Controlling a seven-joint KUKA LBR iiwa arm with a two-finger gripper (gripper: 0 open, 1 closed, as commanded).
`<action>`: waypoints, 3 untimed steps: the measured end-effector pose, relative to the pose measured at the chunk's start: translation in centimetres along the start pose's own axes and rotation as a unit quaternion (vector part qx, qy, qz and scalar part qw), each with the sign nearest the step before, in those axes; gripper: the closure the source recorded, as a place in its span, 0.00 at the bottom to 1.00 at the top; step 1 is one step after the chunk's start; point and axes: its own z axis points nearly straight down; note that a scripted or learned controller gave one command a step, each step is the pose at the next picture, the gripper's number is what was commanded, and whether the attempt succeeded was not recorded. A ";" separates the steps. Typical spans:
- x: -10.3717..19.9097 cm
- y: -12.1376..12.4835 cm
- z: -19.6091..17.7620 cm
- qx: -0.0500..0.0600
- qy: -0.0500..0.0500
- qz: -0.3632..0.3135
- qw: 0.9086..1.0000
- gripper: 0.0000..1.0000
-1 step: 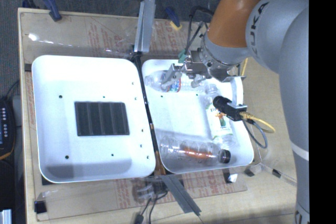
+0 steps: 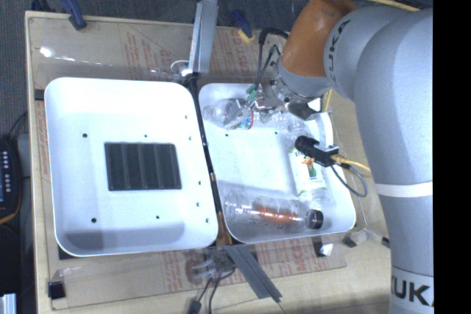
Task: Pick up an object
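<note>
Tan bench seen from above at a slant, dark floor around it. Two shallow white bins sit side by side on it.

L bin, left half of frame: a dark ribbed grate lies flat at its centre.

R bin, centre-right of frame, holds the pickable items:
- Bottle, clear w/ a coppery piece inside, lying on its side along the bin's lower wall. Its black cap points to the lower-right corner.
- Clear lump of crumpled plastic in the bin's upper-left corner.
- Tube, pale w/ a green label, lying along the right wall, just above the cap.

My arm, grey w/ an orange band, fills the right side of frame and reaches in. My gripper is low over the R bin's upper edge, just right of the clear lump and well apart from the bottle. Can't tell whether it's apart or together; nothing visibly gripped.

Blue clamp at upper left of the bench. Metal bar stands at top centre, btwn the bins.
</note>
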 end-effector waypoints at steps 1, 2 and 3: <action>-0.5 2.7 -3.5 -0.003 -0.002 -0.206 0.979 0.00; -3.9 2.4 4.5 -0.009 -0.003 -0.175 0.985 0.00; -5.5 2.4 4.6 -0.004 0.004 -0.140 0.990 0.00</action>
